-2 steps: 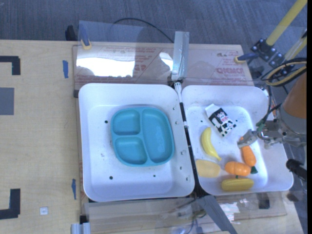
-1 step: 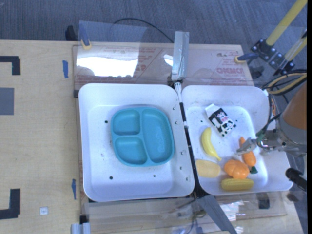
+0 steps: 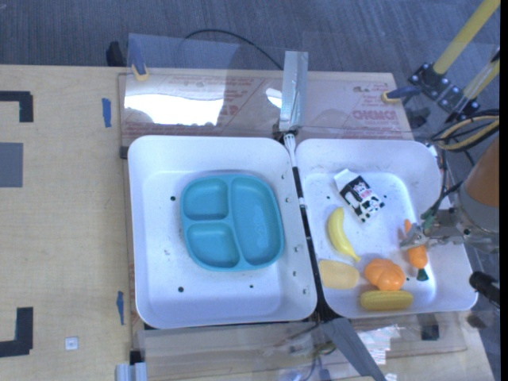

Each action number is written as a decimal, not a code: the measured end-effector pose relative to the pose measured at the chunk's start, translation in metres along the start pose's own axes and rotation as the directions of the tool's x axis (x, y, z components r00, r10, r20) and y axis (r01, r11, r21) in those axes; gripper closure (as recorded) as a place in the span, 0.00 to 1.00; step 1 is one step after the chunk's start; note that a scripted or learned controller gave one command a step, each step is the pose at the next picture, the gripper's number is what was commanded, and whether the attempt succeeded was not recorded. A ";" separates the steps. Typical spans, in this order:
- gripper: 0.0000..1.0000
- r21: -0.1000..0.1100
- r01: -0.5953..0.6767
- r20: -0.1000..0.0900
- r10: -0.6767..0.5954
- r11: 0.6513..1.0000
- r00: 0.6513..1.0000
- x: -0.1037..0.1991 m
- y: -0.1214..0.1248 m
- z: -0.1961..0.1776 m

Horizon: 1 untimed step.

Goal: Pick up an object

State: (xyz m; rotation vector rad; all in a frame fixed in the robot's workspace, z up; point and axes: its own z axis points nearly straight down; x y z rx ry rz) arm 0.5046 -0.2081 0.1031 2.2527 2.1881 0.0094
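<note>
Two white bins sat side by side on the bench. Left bin [image 3: 151, 236] held a blue tray [image 3: 232, 221] w/ three compartments, lying flat near the middle.

Right bin [image 3: 413, 161] held the loose items: a black-and-white carton [image 3: 359, 194] toward the back, a banana [image 3: 341, 234] just in front of it, a pale yellow piece [image 3: 339, 274] near the front-left, an orange [image 3: 384, 274] touching its right side, and a corn cob [image 3: 386, 298] just in front of the orange.

Gripper [image 3: 418, 230] was at the bin's right side, arm coming in from the right. A small carrot [image 3: 417, 255] lay directly under/at the fingertips, touching or nearly so. Jaw state: couldn't tell, too small and cluttered. Couldn't tell if the carrot was gripped either.
</note>
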 end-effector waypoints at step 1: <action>1.00 -0.004 0.096 0.005 -0.096 0.995 0.995 0.039 0.022 -0.108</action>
